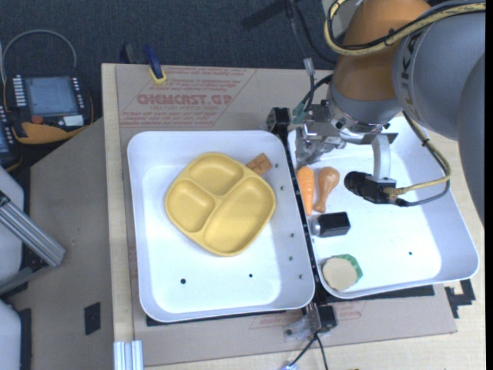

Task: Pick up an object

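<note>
**Bench layout, two bins**

Left white shallow plastic bin (146, 206) holds a yellow three-compartment plastic plate (221, 203), sitting near centre. Small tan wooden block (259, 163) touches the plate's rim at 1 o'clock.

Right white shallow plastic bin (431, 230) lies just beside the left one. Along its left wall: orange plastic carrot (306, 189), with a tan pear-shaped piece (326, 185) touching it at 3 o'clock. Small black rectangular block (333, 223) at 5 o'clock from the carrot, near. Round beige-and-green disc (340, 272) at 6 o'clock from the block, in the bin's near-left corner.

Metal two-finger gripper (308, 141) hangs over the bin's far-left corner, at 12 o'clock from the carrot.

Right bin's (431, 260) outer half open
</note>
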Robot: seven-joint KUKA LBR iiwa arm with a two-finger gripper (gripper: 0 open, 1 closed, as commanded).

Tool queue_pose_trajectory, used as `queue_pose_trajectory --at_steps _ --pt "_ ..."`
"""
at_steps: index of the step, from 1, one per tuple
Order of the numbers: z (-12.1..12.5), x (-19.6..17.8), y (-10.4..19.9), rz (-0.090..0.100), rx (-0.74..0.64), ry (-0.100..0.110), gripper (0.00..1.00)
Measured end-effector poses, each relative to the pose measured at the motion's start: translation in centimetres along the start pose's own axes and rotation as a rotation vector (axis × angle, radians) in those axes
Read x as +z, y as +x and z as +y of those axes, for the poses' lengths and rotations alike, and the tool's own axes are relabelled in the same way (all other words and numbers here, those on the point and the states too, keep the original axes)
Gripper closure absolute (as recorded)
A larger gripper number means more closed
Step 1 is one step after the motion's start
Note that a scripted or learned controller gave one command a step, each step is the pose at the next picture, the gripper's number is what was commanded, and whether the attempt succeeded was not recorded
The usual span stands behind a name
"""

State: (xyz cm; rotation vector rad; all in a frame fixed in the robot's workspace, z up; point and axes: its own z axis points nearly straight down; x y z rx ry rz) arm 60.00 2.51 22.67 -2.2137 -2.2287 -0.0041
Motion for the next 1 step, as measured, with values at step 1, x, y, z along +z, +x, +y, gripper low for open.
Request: queue_pose_trajectory --at_steps 1 --pt "0.68 -0.91 5.06 0.000 0.000 -0.001 1.00"
